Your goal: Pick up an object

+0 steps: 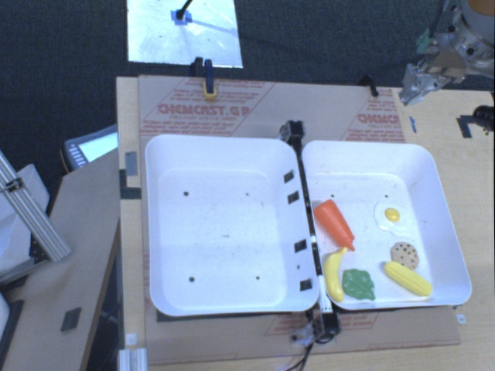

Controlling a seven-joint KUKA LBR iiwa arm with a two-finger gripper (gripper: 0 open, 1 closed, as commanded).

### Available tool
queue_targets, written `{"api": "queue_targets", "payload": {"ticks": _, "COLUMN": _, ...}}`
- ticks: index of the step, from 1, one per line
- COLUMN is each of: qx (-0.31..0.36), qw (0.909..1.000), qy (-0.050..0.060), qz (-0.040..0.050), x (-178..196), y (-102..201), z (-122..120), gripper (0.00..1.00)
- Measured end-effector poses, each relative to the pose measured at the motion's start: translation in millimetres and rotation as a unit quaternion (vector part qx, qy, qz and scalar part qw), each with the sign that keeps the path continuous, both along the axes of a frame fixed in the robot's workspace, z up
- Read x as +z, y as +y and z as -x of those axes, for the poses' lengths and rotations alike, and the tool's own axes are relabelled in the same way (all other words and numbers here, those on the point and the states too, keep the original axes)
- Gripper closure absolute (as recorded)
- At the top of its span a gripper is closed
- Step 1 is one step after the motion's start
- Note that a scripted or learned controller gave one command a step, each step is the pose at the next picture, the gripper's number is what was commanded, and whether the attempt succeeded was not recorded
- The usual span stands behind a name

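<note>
The right bin (421, 161) holds several toy foods. An orange carrot (334, 221) lies near its left wall, with a yellow banana (334, 275) below it and a green leafy piece (359, 284) beside the banana. A fried egg (391, 216), a cookie (404, 254) and a yellow corn cob (407, 279) lie toward the right side. My gripper (412, 81) hangs high at the upper right, beyond the right bin's far edge and well away from the objects. Nothing shows between its fingers.
The left bin (155, 207) stands beside the right one, joined by a black clipped divider (302, 222). A yellow clamp (209, 79) sits on the board's far edge. A grey metal plate (184, 22) lies beyond. An aluminium rail (31, 215) stands at the left.
</note>
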State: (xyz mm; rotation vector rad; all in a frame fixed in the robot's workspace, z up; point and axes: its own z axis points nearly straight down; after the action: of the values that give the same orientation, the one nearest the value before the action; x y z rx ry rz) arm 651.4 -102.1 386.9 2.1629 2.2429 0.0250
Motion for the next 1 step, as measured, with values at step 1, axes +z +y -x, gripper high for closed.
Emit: {"api": "queue_targets", "payload": {"ticks": 1, "qx": 0.002, "qw": 1.0000, "qy": -0.002, "qz": 0.0007, "x": 11.3, "y": 0.2, "z": -0.7, "gripper": 1.00}}
